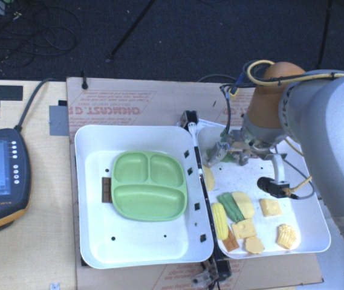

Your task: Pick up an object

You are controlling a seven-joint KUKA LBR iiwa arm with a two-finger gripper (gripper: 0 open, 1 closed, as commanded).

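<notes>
Nearest the lens, small yellow food pieces cluster with a green pod in the right bin, where the gripper, whose state I cannot tell, should probably descend squarely over one isolated piece.

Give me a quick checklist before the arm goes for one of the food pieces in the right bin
1. Gripper over the right bin: ok, near its upper left corner.
2. Object between fingers: not ok, none seen.
3. Finger state: cannot tell.
4. Targets within the bin: ok, corn cob, green piece, yellow blocks lie along the lower part.
5. Targets separated: not ok, corn cob and green piece crowd together.
6. Green plate in the left bin: ok.
</notes>
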